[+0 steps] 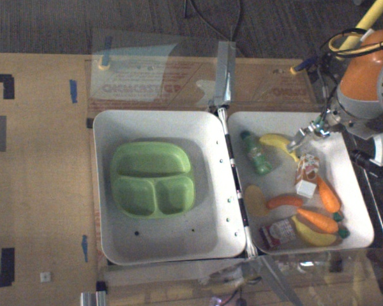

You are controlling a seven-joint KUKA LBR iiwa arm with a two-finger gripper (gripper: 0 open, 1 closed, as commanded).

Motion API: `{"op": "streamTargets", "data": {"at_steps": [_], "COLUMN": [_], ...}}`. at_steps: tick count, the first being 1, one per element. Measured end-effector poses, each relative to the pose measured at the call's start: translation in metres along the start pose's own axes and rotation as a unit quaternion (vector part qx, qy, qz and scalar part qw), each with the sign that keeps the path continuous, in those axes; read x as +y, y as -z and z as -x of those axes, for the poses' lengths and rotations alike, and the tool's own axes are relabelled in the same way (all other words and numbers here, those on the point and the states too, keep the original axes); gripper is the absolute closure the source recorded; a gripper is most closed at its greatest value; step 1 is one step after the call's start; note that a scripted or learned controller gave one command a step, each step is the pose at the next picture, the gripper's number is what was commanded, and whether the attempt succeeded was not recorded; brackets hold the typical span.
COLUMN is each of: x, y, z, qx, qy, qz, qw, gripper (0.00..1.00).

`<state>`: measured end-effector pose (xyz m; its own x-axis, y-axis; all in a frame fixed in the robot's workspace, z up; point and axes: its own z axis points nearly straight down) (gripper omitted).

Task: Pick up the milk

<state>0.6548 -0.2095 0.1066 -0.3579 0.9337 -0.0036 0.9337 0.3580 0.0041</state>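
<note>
The milk (pixel 306 176) is a small white carton with red-orange print. It lies in the right bin (pixel 360 225), near that bin's middle right. My gripper (pixel 309 132) hangs at the bin's far right, just beyond the carton's top end and apart from it. Nothing shows in its grasp. The arm's orange band (pixel 364 81) is above it at the view's right edge.
Around the milk lie a yellow banana (pixel 277 142), a green bottle (pixel 255 152), two carrots (pixel 329 196), a red sausage (pixel 284 201), a second banana (pixel 313 234), a red packet (pixel 279 230) and a tan disc (pixel 255 201). The left bin (pixel 105 222) holds a green divided plate (pixel 154 178).
</note>
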Motion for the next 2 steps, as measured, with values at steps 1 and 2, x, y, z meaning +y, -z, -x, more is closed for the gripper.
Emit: {"op": "streamTargets", "data": {"at_steps": [1,2], "x": [-0.054,-0.013], "y": [0.012,-0.019], "z": [-0.006,0.003], "qx": [0.001,0.004], "qy": [0.032,-0.064], "qz": [-0.001,0.002], "qw": [0.9995,0.9979], "gripper": [0.0,0.0]}}
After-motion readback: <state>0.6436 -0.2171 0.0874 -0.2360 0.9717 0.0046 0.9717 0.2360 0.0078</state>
